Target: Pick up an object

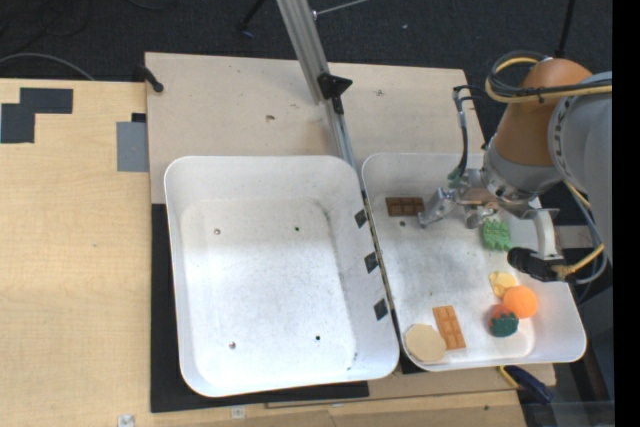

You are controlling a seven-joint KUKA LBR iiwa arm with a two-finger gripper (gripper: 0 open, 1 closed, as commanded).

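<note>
The right bin holds several small objects. A brown chocolate-like bar lies near its far left. A green toy sits at the right side. Near the front right are a yellow piece, an orange ball and a red-and-green piece. An orange waffle-like block and a tan round disc lie at the front. My gripper hangs low over the far part of this bin, between the brown bar and the green toy.
The left bin lies beside the right one, with black clips along the shared rim. A slanted aluminium rail rises behind the bins. The grey arm with its orange band fills the right side.
</note>
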